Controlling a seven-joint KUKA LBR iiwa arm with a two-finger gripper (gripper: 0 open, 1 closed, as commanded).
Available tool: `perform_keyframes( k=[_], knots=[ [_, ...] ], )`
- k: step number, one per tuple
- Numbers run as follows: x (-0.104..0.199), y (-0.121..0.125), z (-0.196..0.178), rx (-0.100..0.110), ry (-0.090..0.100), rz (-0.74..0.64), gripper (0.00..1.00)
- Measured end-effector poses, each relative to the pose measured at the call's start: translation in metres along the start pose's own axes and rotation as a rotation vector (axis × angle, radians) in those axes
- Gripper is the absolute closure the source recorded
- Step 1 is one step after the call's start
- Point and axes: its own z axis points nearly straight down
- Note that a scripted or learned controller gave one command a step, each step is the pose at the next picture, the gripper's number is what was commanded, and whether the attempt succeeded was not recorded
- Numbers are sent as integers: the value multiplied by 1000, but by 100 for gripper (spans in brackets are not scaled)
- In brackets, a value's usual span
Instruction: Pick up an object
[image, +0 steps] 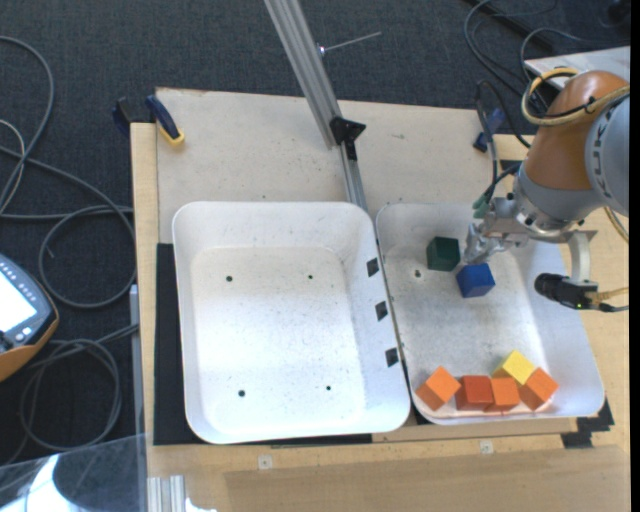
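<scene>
From my remote seat I look down at a slant on a pale wooden bench (250, 150) carrying two shallow white plastic bins side by side. The left-hand white bin (190, 235) has a smooth, faintly speckled floor. The right-hand white bin (560, 330) holds all the objects.

The grey arm with its orange band (572, 140) reaches in from the right, and its two-finger gripper (480, 245) hangs over the upper part of the right bin. Just beneath the fingertips sits a small blue cube (476, 279), turned slightly on its corner. It looks close to or touching the gripper, but I cannot tell whether the pincer is released or clenched, nor whether the cube sits between the fingers.

Just beside it, to the left, rests a small dark green cube (442, 253). Well apart, along the bin's near edge, a huddle of blocks lies touching one another: an orange cube (437, 388), a red-orange block (477, 392), a yellow cube (518, 366) and another orange cube (540, 388).

I judge the blue cube to be the target. It looks rigid, light and matte, probably painted wood or foam, with crisp flat faces and no fragility to worry about. The best hold would be across two opposite flat faces, low on the sides. Because it sits rotated, fingers meeting its corners could spin it away across the slick bin floor.
</scene>
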Motion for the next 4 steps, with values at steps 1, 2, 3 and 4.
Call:
perform_keyframes(
  k=[1,2,3,4],
  knots=[
    [4,-6,-48,-4,-2,-1,100],
    [-5,-2,-109,-7,-3,-1,100],
    [-5,-2,-110,-1,-2,-1,100],
    [40,-12,-117,3,2,-5,100]
  ],
)
